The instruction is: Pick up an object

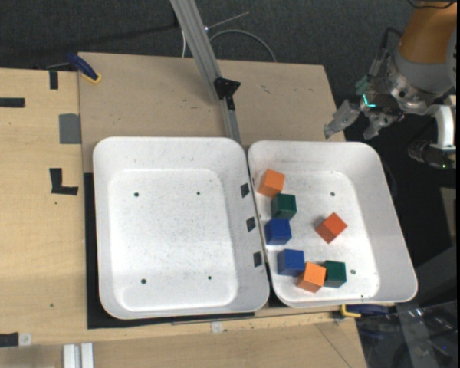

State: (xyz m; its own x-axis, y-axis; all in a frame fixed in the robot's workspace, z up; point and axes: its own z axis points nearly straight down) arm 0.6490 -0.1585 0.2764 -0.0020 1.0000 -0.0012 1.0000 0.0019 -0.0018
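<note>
My gripper hangs open just beyond the far right corner of the right bin, with nothing between its fingers. Inside that bin lie several small cubes. An orange cube sits near the bin's left wall, a dark green cube just below it, then a blue cube. A red-orange cube lies alone toward the middle right. At the front, a blue cube, an orange cube and a dark green cube cluster together.
The left bin stands beside the right one, their walls touching. A slanted metal pole crosses behind the bins, ending in a black clamp. A blue and yellow clip lies at the bench's far left.
</note>
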